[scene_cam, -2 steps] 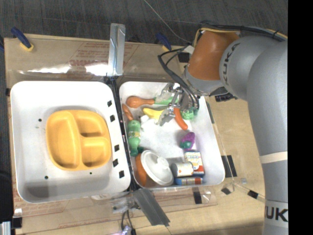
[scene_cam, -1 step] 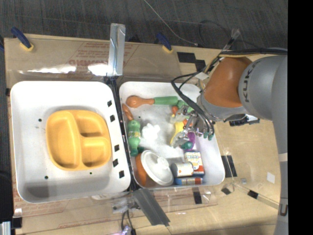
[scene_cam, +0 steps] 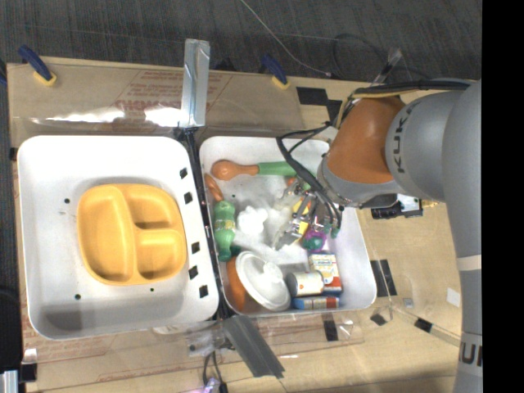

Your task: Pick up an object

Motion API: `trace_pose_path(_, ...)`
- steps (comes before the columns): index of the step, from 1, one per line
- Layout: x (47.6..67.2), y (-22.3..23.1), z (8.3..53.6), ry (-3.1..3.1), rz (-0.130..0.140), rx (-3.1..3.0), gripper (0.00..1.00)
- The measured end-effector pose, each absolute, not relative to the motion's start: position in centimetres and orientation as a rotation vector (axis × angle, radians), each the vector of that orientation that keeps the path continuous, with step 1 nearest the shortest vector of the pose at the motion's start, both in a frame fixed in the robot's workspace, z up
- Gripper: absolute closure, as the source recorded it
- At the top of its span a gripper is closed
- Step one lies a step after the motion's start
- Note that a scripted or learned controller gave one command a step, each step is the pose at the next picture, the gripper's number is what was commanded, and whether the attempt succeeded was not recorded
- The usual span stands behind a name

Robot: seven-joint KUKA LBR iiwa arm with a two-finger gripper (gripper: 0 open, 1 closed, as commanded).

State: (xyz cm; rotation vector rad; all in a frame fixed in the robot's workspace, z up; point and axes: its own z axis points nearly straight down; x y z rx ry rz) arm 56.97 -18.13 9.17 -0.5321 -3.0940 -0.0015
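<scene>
The right bin [scene_cam: 360, 256] holds a jumble of small objects. My gripper [scene_cam: 296, 219] hangs low over the middle of that bin, reaching in from the right under the orange wrist band [scene_cam: 364, 142]. Around it lie an orange-headed toy with a green handle [scene_cam: 250, 169], a green bottle-like toy [scene_cam: 223, 223], a white crumpled piece [scene_cam: 254, 219], a white lid on an orange bowl [scene_cam: 260, 281], a purple-green item [scene_cam: 314, 237] and a small carton [scene_cam: 325, 267]. Nothing can be made out between the fingers.
The left bin [scene_cam: 41, 178] holds a yellow divided tray [scene_cam: 131, 232]. A metal divider clamp [scene_cam: 195, 80] stands at the back between the bins. A white cylinder [scene_cam: 304, 283] and a blue-capped tube [scene_cam: 315, 303] lie at the right bin's front. Cables [scene_cam: 295, 158] trail near the wrist.
</scene>
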Motion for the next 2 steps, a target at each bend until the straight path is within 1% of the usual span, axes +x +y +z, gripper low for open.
trace_pose_path(1,57.1,-18.0,10.2,-3.098,-0.001,-0.519,1.0)
trace_pose_path(2,58.6,-14.6,19.4,-3.038,0.0,-0.823,1.0)
